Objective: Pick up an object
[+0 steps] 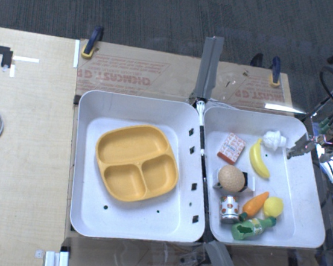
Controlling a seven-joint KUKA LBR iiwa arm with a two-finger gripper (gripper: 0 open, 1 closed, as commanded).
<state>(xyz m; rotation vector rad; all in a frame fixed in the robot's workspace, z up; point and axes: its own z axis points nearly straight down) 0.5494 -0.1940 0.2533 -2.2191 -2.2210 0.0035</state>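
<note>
Camera view puts your claw (295,149) at the right bin's far rim; whether it is open you cannot tell. Just left of it lie a white lump (273,139) and banana (261,159), touching, so a descent could nudge both and grip neither.

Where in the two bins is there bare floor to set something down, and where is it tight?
Left bin: only a margin around the yellow divided plate, widest along its near edge. Right bin: bare floor along the right wall, beside the banana and lemon. Crowded: the cluster from red box down to the green bottle.
</note>
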